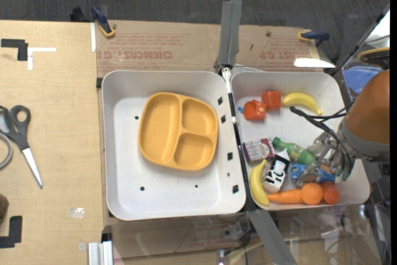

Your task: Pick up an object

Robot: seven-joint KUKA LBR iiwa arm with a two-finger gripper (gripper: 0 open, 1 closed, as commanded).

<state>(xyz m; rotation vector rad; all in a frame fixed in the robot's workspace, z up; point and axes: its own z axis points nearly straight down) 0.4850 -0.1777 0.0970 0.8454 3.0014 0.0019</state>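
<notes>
Down in the right bin [339, 87], at its near right corner: the gripper [329, 159], low over a crowd of toys. Whether spread or pinched, cannot tell; nothing seen clearly held.

Just left of the gripper: a green bottle [289, 148], on its side, long axis running left to right, neck towards the left and slightly away. Touching or nearly touching the gripper's tip, cannot tell which.

Along the near wall: a carrot [284, 197], long axis left to right, thin end to the left, thick end against an orange ball [312, 194]; beside that, a red ball [331, 195].

Left of the carrot: a near banana [257, 184], standing far-to-near along the bin's left wall, curved. Beside it, a black and white carton [276, 174], tilted, and a small purple box [258, 150].

At the far end, well apart from the gripper: a far banana [302, 101], long axis left to right, plus a red pepper [254, 110] and a red block [272, 100].

In the left bin [118, 152]: 1 yellow plate [178, 131] with 3 compartments, lying flat.

On the bench, far left: scissors [22, 141], blades pointing near.
</notes>
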